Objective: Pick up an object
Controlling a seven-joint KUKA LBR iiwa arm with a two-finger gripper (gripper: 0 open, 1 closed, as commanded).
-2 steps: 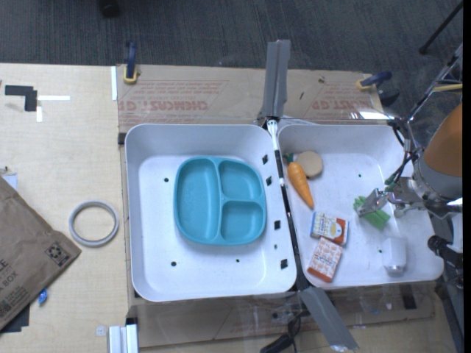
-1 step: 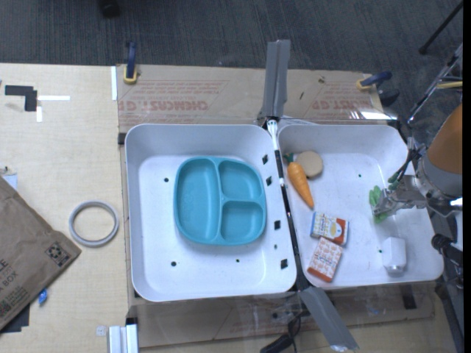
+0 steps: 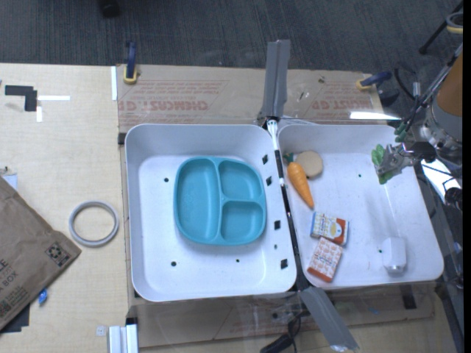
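Jaws [image 3: 390, 162] at the right bin's far right edge, low over the rim. A green, leafy-looking item [image 3: 383, 160] sits between the fingers, pinched there; its exact kind is too small to tell. Grey arm reaches in from the right, mostly cut off by the frame edge.

Right bin [image 3: 353, 271], white, shallow:
- Carrot [image 3: 299, 184], orange, lying at a slant near the bin's left wall, tip pointing toward the near side.
- Round beige piece [image 3: 310, 163], just beside the carrot's thick end, touching or nearly so.
- Small orange-and-white carton [image 3: 329, 229] near the middle.
- Second printed packet [image 3: 324, 259] just below it, close to the near rim, tilted.
- White, pale object [image 3: 395, 255] in the near right corner, hard to make out against the bin floor.

Left bin [image 3: 147, 271], white, shares a wall with the right one. Holds a teal divided plate [image 3: 220, 200] with three compartments, lying flat at the centre.

Table [image 3: 59, 145], light wood, left of the bins:
- Roll of tape [image 3: 93, 222], grey ring, lying flat, well apart from the left bin.
- Brown cardboard box [image 3: 26, 252] at the lower left corner, partly out of frame.

Cardboard sheet with red lettering [image 3: 191, 98] lies behind both bins.
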